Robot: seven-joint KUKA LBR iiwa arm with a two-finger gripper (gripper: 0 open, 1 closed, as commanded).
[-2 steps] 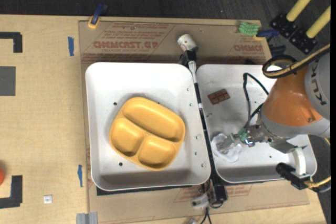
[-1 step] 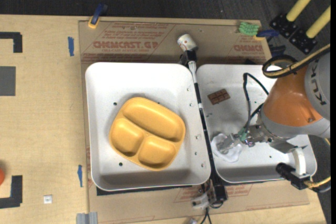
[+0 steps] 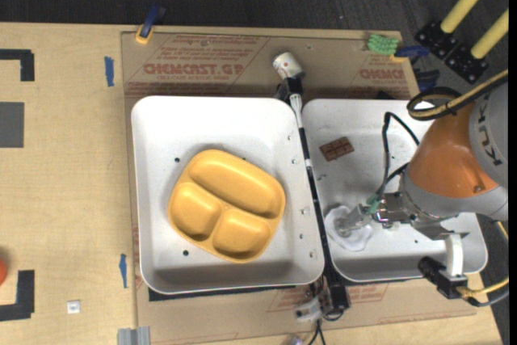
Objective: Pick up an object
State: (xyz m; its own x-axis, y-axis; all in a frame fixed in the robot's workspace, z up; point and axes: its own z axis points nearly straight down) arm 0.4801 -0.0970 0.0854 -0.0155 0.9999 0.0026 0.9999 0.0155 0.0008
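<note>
Brown cardboard sheet (image 3: 202,65) underlies both white bins (image 3: 153,174); the claw (image 3: 355,220) hangs low, grip unclear.

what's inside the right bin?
A small brown block near the back and a clear item at the pincer. The arm covers the bin's right side.
</note>
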